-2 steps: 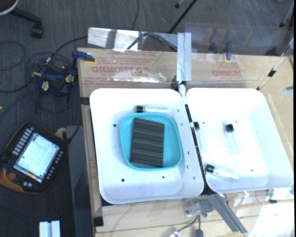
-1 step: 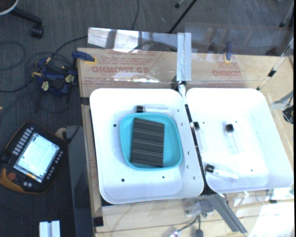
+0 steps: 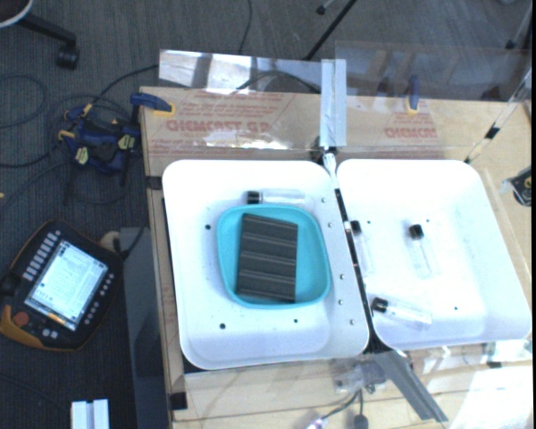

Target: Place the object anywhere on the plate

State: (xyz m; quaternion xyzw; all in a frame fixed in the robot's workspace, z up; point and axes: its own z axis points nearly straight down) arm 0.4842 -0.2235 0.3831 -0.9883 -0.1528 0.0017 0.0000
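- The dark ribbed block [image 3: 268, 257] lies flat in the middle of the teal plate [image 3: 227, 244], well inside the rim all round. If this is the task's object, the placement looks done.
- A clear tube with a black cap [image 3: 273, 197] lies just beyond the plate's far rim, close to it but not on it, in the same left bin [image 3: 188, 239].
- To the right of the plate, across the wall between the bins, a second capped tube [image 3: 418, 249] lies in the right bin [image 3: 469, 204]. A third tube [image 3: 400, 310] rests against that bin's near left edge.
- Risk: if a tube is the intended object, it is round, clear and slim, so it could roll or slip out of a grasp.
- Risk: the block covers most of the plate, so a tube set down there could land on the ribs and roll off over the shallow rim.
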